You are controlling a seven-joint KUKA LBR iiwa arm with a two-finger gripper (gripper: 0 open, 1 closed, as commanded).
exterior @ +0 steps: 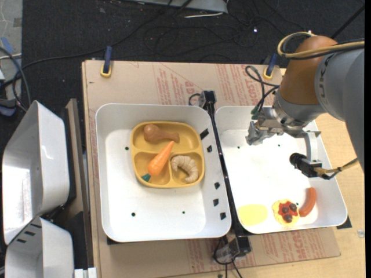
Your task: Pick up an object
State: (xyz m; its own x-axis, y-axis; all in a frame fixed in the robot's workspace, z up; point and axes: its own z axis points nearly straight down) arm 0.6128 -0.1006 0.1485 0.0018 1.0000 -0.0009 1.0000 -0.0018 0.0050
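Camera view: gripper (pixel 258 133) hovers above the right bin (pixel 261 172); its state is unclear.

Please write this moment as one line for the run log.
hand: above right bin | sausage, pizza slice: right bin | yellow tray: left bin

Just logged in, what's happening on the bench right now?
The grey arm's hand hovers over the upper part of the right white bin, with nothing visibly held. The toy food in that bin, a flat yellow disc, a small red-and-yellow pizza piece and an orange sausage, lies along its near edge. The left bin's yellow divided plate holds a drumstick, a carrot and a shrimp.
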